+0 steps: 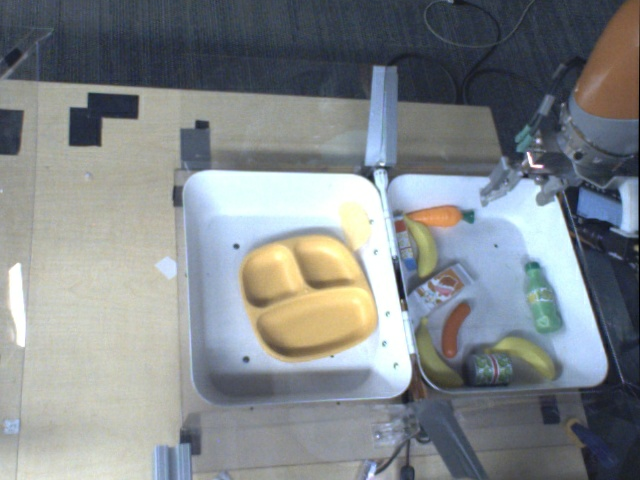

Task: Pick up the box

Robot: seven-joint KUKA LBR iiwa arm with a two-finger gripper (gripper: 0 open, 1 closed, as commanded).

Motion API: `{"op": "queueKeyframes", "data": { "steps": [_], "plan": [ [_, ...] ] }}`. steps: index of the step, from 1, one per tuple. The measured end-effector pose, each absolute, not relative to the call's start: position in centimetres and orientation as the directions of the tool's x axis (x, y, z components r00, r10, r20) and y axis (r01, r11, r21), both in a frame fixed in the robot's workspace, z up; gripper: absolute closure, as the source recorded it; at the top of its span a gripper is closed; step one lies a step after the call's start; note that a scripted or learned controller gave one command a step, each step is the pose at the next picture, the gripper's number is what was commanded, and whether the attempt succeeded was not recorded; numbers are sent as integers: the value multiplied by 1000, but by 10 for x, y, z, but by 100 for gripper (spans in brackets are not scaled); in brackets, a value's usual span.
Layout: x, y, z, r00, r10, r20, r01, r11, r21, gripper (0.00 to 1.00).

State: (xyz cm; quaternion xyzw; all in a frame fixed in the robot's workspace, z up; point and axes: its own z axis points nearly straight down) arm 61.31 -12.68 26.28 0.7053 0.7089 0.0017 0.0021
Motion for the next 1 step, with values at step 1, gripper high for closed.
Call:
{"op": "queueKeyframes", "data": {
  "steps": [1],
  "plan": [
    [619,-173,131,25,1000,0,1000,-25,4,0]
  ]
}}
